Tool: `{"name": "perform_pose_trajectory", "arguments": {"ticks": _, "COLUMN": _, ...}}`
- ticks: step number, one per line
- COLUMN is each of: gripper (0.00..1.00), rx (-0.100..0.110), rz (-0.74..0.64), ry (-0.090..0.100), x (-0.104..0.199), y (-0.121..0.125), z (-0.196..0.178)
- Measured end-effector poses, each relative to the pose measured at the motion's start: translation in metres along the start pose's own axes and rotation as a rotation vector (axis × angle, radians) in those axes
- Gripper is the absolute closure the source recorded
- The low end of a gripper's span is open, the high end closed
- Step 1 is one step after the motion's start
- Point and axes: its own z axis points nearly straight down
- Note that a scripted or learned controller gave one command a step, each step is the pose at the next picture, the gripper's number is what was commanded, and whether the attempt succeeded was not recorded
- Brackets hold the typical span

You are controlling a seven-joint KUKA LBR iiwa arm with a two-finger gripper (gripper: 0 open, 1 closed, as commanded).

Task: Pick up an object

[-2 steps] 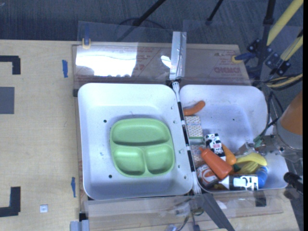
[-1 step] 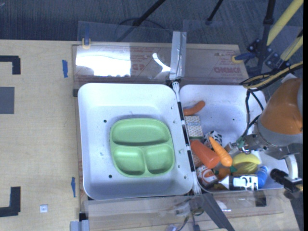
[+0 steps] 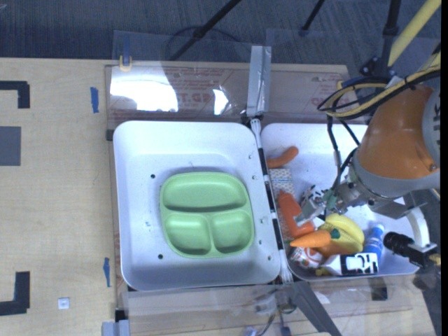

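Observation:
My gripper (image 3: pixel 320 204) is low in the right bin (image 3: pixel 315 135), reaching in from the right beneath the arm's orange band (image 3: pixel 399 138). It hangs right over a pile of toy items, touching or nearly touching them. A red-orange piece (image 3: pixel 288 212) lies just to its left. A carrot (image 3: pixel 312 239) and a yellow banana (image 3: pixel 344 230) sit just in front of it. An orange sausage-shaped piece (image 3: pixel 283 156) lies apart at the back of the bin. I see nothing lifted out of the pile.
A blue bottle (image 3: pixel 375 240), a black-and-white box (image 3: pixel 358 263) and a small red-and-white item (image 3: pixel 305 257) crowd the right bin's front edge. The left bin (image 3: pixel 133 187) holds a green divided tray (image 3: pixel 207 212). A clear plastic wall (image 3: pixel 182 89) stands behind both bins.

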Motion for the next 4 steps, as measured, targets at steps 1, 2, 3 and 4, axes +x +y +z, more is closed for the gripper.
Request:
{"name": "perform_pose_trajectory", "arguments": {"ticks": 1, "gripper": 0.00, "rx": 0.000, "rz": 0.009, "ry": 0.000, "x": -0.012, "y": -0.013, "z": -0.026}}
{"name": "perform_pose_trajectory", "arguments": {"ticks": 2, "gripper": 0.00, "rx": 0.002, "rz": -0.062, "ry": 0.002, "x": -0.040, "y": -0.023, "z": 0.042}}
{"name": "perform_pose_trajectory", "arguments": {"ticks": 3, "gripper": 0.00, "rx": -0.002, "rz": -0.447, "ry": -0.002, "x": -0.112, "y": -0.026, "z": 0.008}}
{"name": "perform_pose_trajectory", "arguments": {"ticks": 4, "gripper": 0.00, "rx": -0.004, "rz": -0.537, "ry": -0.004, "x": -0.114, "y": -0.014, "z": 0.098}}
